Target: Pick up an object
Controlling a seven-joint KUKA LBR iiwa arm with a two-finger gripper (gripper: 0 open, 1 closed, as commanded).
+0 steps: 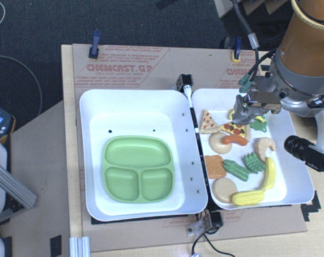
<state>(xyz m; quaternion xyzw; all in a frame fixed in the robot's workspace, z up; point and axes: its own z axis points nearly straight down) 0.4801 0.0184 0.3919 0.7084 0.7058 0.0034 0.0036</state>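
your target looks to be the small toy pizza slice with dark topping spots [232,127], lying in the right white bin [298,189] toward its far edge, touching the red toy sausage [235,140] that rests across a pale round toy bun [222,142]. the tool [242,116] hangs right over that cluster, low and close, which suggests the program chose this spot because the pieces crowd together there. you cannot tell from here how the tool is set, or whether it has anything; nothing shows as lifted clear of the pile.

beside the target, a second triangular pizza slice [207,121] lies against the bin's left wall. a green leafy toy [258,124] peeks out just right of the tool. nearer you sit an orange cracker square [215,166], green bean pieces [236,169], a yellow toy banana [269,174] and a yellow corn cob [247,197].

the left white bin [92,143] carries a green three-part plastic tray [138,167], probably the drop place. both bins rest on the cardboard-covered surface [124,66].
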